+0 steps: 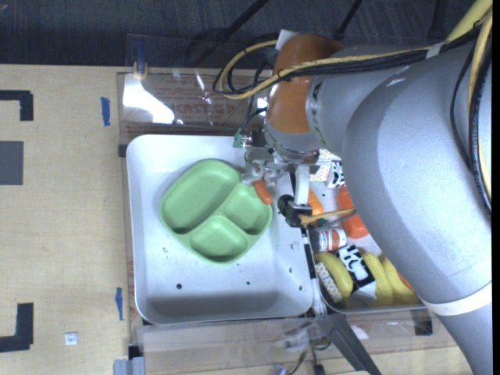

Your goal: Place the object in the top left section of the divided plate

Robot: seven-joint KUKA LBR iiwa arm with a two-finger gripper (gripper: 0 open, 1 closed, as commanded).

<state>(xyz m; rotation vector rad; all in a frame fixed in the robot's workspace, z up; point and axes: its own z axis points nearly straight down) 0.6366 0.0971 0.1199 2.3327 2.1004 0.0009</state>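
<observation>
The green plate (215, 209) with 3 sections lies in the left bin (156, 287). The gripper (264, 180) hangs over the plate's right rim, an orange object (263, 193) showing at its tip; whether it is gripped is unclear. Assorted items fill the right bin (391, 307).

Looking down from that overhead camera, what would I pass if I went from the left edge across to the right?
Black tape marks on the wooden bench → blue tape strip → left white bin → green divided plate → gripper at the plate's right rim → right bin with yellow toys → grey arm.
</observation>
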